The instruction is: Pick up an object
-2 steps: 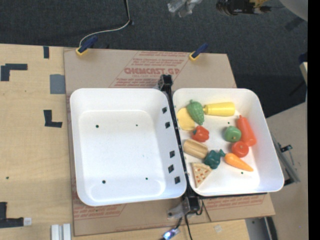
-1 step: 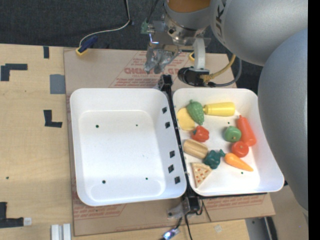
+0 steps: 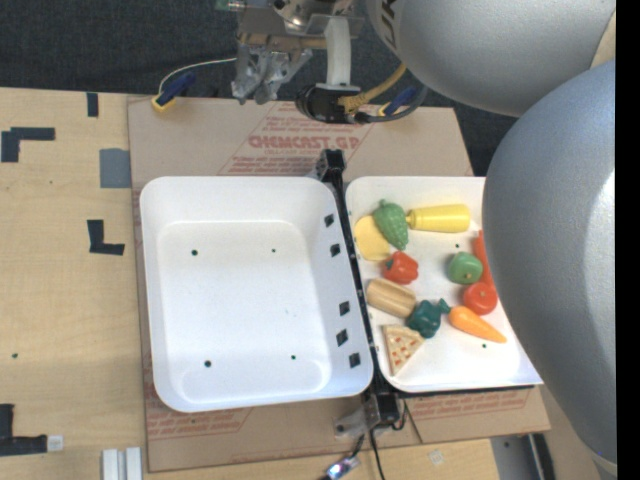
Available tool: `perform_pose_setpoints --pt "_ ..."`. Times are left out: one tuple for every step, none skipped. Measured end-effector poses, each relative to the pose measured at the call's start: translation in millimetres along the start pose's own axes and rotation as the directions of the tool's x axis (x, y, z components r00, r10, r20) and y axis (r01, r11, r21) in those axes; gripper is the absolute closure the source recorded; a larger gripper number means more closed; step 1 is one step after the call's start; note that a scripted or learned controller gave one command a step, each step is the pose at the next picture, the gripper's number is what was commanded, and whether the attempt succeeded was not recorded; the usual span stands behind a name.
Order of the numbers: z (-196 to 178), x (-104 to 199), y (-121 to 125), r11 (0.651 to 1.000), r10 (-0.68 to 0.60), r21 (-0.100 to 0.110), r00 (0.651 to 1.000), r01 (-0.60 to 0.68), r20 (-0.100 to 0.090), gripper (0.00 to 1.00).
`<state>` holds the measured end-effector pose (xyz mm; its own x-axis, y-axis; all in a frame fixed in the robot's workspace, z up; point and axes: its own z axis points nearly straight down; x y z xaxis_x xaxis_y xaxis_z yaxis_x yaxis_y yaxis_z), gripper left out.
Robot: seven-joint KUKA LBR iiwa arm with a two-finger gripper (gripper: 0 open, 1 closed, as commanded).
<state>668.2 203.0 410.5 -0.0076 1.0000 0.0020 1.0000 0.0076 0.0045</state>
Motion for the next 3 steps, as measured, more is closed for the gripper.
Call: perform_pose_setpoints --pt "-133.0 13.2 0.1 1.0 0.003 -0.009 1.0 -0.003 -0.002 1.0" --pt "28.5 30.5 -2.0 1.0 0.006 0.02 1.0 -0.006 0.008 1.0" --pt "-115.4 31.5 0.0 1.0 0.003 -0.009 1.0 -0.003 -0.003 1.0"
